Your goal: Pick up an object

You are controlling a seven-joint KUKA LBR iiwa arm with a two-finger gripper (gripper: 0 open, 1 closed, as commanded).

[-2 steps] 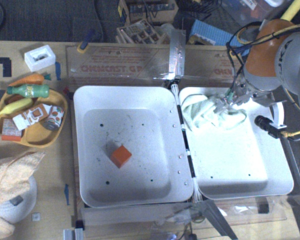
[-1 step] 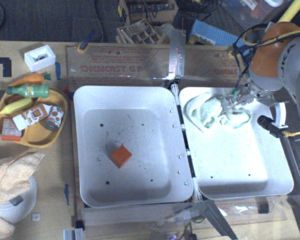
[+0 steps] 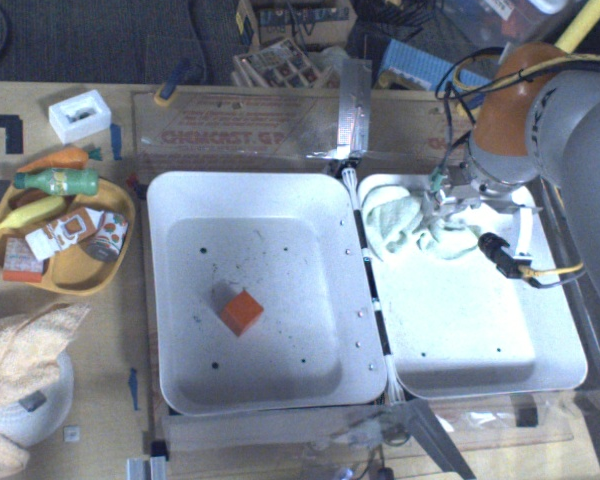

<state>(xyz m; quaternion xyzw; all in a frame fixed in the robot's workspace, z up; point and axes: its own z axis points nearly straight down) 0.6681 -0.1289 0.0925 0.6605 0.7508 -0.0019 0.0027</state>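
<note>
An orange block (image 3: pixel 242 311) lies in the left bin (image 3: pixel 180 208), a little left of its middle. A crumpled pale green cloth (image 3: pixel 395 223) lies at the back of the right bin (image 3: pixel 540 358). My gripper (image 3: pixel 448 204) is low over the right edge of that cloth, at the back of the right bin. The arm reaches in from the upper right, its orange band (image 3: pixel 510 98) above the wrist. The fingertips are lost against the bright cloth and bin floor, and nothing shows between them.
A wooden bowl (image 3: pixel 100 273) with toy food and a green bottle (image 3: pixel 58 181) sits left of the bins. A beige cloth (image 3: pixel 25 358) lies at the lower left. A black and yellow cable (image 3: pixel 520 263) hangs from the wrist over the right bin.
</note>
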